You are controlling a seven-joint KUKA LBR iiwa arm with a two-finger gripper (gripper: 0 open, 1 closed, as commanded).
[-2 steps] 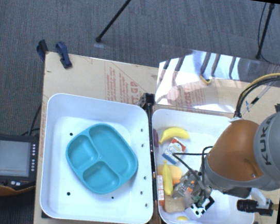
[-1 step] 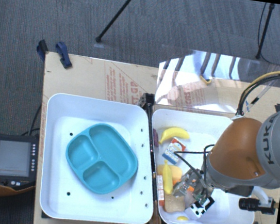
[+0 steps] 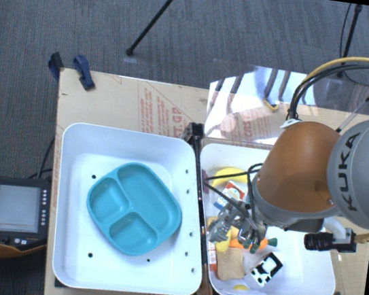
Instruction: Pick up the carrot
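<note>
Gripper (image 3: 235, 228) hangs low over the cluttered right white bin (image 3: 319, 280); finger state can't be told. Small orange carrot (image 3: 263, 244) lies just beside it: recentre over it, then close.

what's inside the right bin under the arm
Under the gripper in the right bin: an orange carrot, something yellow, a black-and-white block. The arm covers the rest.

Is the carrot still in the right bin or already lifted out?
In the bin. The carrot lies among the clutter in the right bin, with the gripper low beside it.
</note>
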